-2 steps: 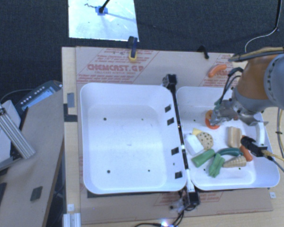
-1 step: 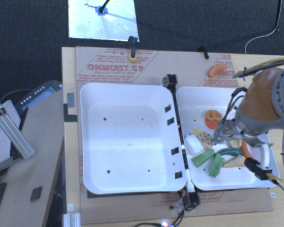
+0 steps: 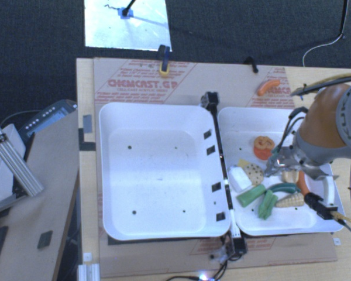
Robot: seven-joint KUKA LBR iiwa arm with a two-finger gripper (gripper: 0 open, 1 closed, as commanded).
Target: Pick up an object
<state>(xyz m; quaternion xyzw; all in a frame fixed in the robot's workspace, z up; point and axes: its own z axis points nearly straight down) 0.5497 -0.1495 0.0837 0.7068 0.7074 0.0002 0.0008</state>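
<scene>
Green pieces [image 3: 258,196] lie nearest us in the right bin [image 3: 245,122], among crowded toys. Our gripper [image 3: 275,165] sits low there; its grasp we cannot tell. Clutter could spoil our pick.

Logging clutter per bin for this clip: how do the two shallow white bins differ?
The left white bin shows bare floor with a few small dark dots, while the right white bin holds a pile of small toy-like items, including an orange-red round piece and green pieces. The arm's gripper is down in the right bin, not the left. Both are shallow, white and side by side.
</scene>
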